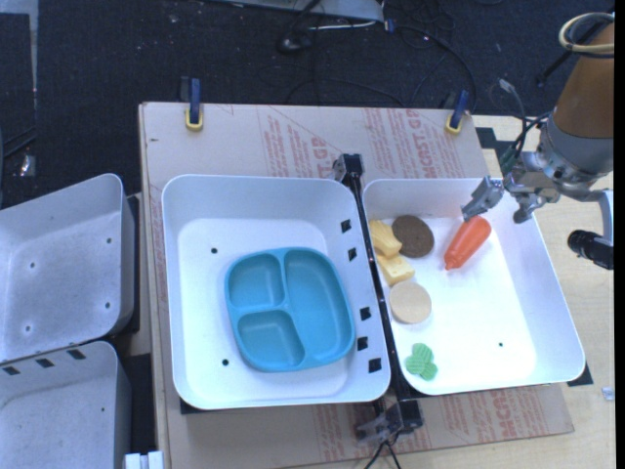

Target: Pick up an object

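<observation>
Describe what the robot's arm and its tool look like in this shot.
The arm enters from the right: a thick rounded body with an orange-brown band above a grey wrist section. Below the wrist sits the tool, a small cluster of grey metal parts with thin angled fingers. A dark cable loops near the wrist. No markings are legible.

Here's the bench, a pale board printed with red lettering; two white bins sit on it side by side; the left bin lies just left of the black divider, the right bin just right of it, both touching it; two yellow clamps, one and another, grip the bench's far edge, well behind the divider.
</observation>
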### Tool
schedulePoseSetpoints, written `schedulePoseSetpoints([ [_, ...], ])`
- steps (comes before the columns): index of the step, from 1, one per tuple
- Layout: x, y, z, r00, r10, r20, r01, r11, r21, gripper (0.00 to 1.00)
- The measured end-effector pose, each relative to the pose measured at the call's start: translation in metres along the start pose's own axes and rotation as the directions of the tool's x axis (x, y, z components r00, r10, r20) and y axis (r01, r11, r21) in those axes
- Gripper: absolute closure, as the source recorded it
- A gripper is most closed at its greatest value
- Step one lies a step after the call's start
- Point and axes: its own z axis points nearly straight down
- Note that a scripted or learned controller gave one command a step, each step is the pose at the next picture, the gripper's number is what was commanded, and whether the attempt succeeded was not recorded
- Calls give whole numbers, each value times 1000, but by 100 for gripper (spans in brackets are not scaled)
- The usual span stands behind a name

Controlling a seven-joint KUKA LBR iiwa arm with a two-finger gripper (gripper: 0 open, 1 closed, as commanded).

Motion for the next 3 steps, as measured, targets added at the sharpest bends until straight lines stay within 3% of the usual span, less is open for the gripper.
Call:
schedulePoseSetpoints([
  [1,0,3,-6,1000,-2,2,2,1000,-11,0],
  [3,3,12,101,1000,-4,1,4,1000,-7,0],
])
